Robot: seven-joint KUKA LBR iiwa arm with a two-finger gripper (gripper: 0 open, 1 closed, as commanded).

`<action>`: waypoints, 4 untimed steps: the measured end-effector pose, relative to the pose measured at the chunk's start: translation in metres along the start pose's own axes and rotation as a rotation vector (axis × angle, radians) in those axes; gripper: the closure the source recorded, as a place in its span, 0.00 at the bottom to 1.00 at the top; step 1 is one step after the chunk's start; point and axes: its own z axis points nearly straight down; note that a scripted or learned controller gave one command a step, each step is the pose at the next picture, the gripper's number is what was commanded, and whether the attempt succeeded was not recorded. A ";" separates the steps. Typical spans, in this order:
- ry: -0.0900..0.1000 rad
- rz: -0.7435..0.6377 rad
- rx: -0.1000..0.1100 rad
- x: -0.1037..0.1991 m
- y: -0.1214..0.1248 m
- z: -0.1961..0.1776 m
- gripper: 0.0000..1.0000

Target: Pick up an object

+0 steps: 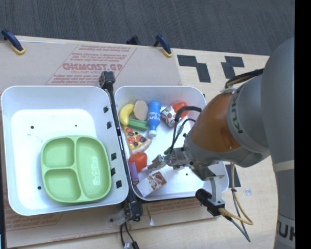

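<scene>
The camera view looks down at a slant on two white bins set side by side on a bench covered with printed cardboard. The left bin (20,139) holds a pale green divided tray (75,168) lying flat, its three compartments facing up.

The right bin (197,95) carries the clutter. Along its left side, from the back forward, lie a yellow banana (125,113), a tan oval piece (140,109), a green stick-like piece (137,123), a pizza slice toy (135,138), and a red piece (138,160) near the dividing wall. A blue bottle (154,116) with a white cap lies just right of the banana, and a red and white object (169,115) sits beside it toward the back. A small printed packet (156,181) rests near the front wall.

The grey arm with its orange band (215,126) reaches in from the right and hangs over the right bin. The gripper (159,163) sits low at mid-bin, between the red piece and the packet (close to both, though contact cannot be judged). Whether it is spread or closed cannot be told, and no object is visibly held.
</scene>
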 end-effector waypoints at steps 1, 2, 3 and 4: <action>0.001 -0.005 0.003 0.000 0.001 -0.010 1.00; 0.001 0.003 -0.001 -0.010 0.069 -0.038 1.00; 0.000 0.002 -0.001 -0.041 0.031 -0.105 1.00; -0.001 0.001 -0.006 -0.013 0.041 -0.195 1.00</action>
